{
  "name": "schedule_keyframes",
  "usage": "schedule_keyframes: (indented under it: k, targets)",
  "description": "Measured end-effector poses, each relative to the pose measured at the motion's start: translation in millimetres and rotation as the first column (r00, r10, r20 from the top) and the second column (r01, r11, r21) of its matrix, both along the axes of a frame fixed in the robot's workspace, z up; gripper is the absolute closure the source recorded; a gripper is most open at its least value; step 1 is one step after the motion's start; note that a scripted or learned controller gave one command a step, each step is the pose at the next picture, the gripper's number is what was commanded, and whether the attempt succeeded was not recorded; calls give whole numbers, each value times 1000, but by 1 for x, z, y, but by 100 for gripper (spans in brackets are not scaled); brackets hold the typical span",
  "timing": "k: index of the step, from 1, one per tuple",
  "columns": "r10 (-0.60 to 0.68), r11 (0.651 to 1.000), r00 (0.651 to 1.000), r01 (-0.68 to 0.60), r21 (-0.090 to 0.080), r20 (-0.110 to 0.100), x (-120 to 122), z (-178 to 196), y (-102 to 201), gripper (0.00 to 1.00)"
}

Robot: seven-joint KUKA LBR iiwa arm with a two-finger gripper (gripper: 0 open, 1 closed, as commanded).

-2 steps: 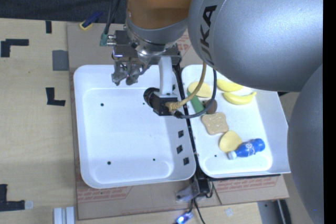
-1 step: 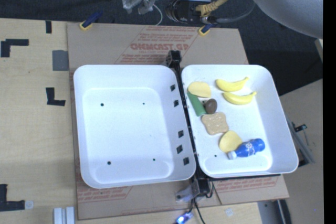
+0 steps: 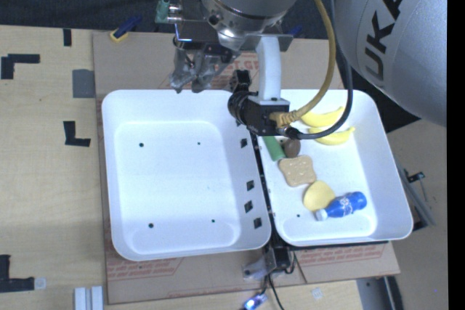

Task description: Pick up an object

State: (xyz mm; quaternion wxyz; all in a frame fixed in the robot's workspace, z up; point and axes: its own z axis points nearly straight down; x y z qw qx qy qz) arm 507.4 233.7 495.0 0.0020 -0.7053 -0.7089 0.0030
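Several objects crowd the right bin (image 3: 385,156); tool (image 3: 190,76) state unclear above left bin (image 3: 116,156).

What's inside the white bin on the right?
The right bin holds a banana, a green stick, a brown lump, a toast-shaped piece, a yellow lump and a blue bottle. The arm covers the bin's far left corner.

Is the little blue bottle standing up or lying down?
Lying down. The blue bottle rests on its side on the floor of the right bin, its white cap end pointing left beside a yellow piece.
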Motion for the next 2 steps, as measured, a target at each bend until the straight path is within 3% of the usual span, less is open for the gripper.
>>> schedule_keyframes:
  k: [1,2]
  targets:
    - [-4,1000,1000,4,-7,-10,-5,-177,-1,100]
    - [-3,1000,1000,3,1,4,-3,-167,0,0]
